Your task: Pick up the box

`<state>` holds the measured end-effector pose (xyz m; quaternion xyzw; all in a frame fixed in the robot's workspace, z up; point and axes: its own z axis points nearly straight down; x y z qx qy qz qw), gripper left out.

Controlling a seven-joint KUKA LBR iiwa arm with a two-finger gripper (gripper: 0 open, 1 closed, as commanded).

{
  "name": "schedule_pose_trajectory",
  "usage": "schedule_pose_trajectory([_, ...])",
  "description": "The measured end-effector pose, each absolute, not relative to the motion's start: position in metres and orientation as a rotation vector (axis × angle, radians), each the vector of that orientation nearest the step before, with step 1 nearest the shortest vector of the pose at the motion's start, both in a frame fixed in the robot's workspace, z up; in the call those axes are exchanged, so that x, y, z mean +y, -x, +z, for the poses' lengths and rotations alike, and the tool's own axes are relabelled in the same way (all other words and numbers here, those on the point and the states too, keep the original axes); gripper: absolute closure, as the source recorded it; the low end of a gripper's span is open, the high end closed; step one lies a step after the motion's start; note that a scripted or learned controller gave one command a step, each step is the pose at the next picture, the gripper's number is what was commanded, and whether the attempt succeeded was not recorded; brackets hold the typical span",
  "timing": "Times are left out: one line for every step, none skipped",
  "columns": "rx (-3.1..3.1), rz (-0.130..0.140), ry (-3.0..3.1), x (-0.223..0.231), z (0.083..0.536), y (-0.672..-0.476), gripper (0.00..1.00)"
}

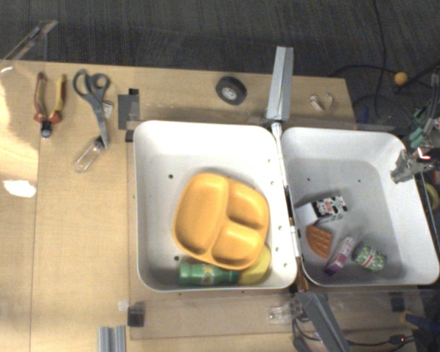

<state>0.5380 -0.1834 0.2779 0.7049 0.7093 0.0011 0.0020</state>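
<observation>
A small white box with black and red print lies in the right bin, left of the bin's middle and close to the divider. My gripper hangs over the right bin's right rim, well to the right of the box and slightly farther back, and is not touching it. Only its grey tip shows against the cluttered edge of the view.
In the right bin, near its front, lie an orange ridged item, a purple tube and a green can. The left bin holds a yellow divided tray over a green bottle. Scissors, pliers and a tape roll lie on the bench.
</observation>
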Motion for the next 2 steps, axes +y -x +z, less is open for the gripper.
schedule_pose_trajectory([2.145, 0.004, -2.291, -0.137, 0.207, -0.529, 0.0])
schedule_pose_trajectory([2.239, 0.003, -2.2, -0.143, 0.111, -0.488, 0.0])
